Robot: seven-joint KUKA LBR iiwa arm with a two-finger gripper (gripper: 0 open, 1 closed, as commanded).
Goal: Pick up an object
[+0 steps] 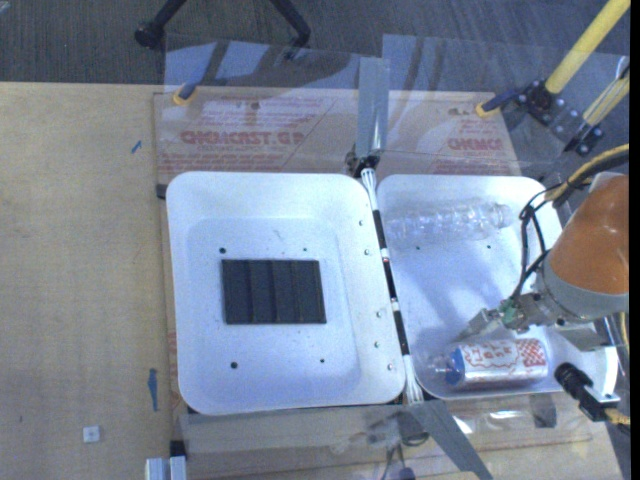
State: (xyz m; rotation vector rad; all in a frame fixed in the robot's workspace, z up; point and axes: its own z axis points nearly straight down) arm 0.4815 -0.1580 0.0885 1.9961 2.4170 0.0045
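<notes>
End effector (pixel 497 318) at lower right of the frame, low over the right bin (pixel 440 268); its fingers are too small and blurred to resolve, so whether it is released or clenched cannot be told, and nothing can be seen between them. Directly below it in the frame, apparently just beside it, lies the nearest candidate for the pick: a tube (pixel 497 360) resting on its side along the near wall of the right bin, cap toward the left. Its body looks silvery with red print; the lettering is too blurred to read, and no brand can be named. Such a tube is judged light, somewhat soft and rounded, so it would likely yield and may roll or slip; a hold across the middle of the body, fingers closing on its two long sides, seems the safest. Toward the upper part of the same bin lies a clear plastic bottle (pixel 447 219), also on its side, well apart from the end effector; it is judged very light, smooth, easily crushed and hard to see against the white floor. In the left bin (pixel 200 208) a flat dark ribbed block (pixel 273 291) sits near the centre, probably stiff, and low enough to offer little edge for gripping. Beyond both bins, on the table (pixel 70 268), a board (pixel 250 133) carries faint red mirrored lettering that cannot be read with confidence.
</notes>
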